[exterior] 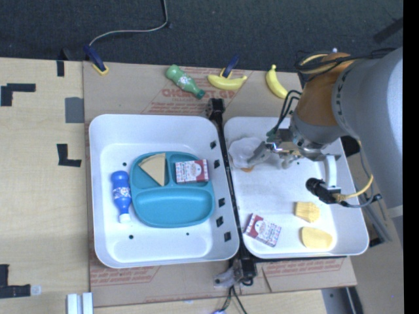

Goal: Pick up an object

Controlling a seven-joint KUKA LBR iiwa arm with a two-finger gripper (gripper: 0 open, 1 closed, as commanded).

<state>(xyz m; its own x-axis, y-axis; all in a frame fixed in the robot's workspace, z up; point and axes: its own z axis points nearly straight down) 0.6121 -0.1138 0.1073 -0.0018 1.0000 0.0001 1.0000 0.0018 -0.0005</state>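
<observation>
My gripper (pixel 271 158) hangs over the back left part of the right bin (pixel 347 241), with its two fingers spread apart and nothing between them. Just left of it, a pale translucent object (pixel 239 150) with an orange spot lies against the bin's left wall. At the front of this bin lie a red-and-white packet (pixel 263 230), a yellow block (pixel 307 210) and a yellow wedge (pixel 317 237). The left bin (pixel 105 241) holds a blue divided tray (pixel 171 205) bearing a tan wedge (pixel 154 167) and a second red-and-white packet (pixel 192 171). A blue bottle (pixel 120 195) lies beside the tray.
The grey arm with its orange band (pixel 321 103) covers the right bin's back right corner, and a black cable fitting (pixel 321 188) hangs below it. Behind the bins on the cardboard lie a green bottle (pixel 184 82) and two bananas (pixel 226 81) (pixel 276 82).
</observation>
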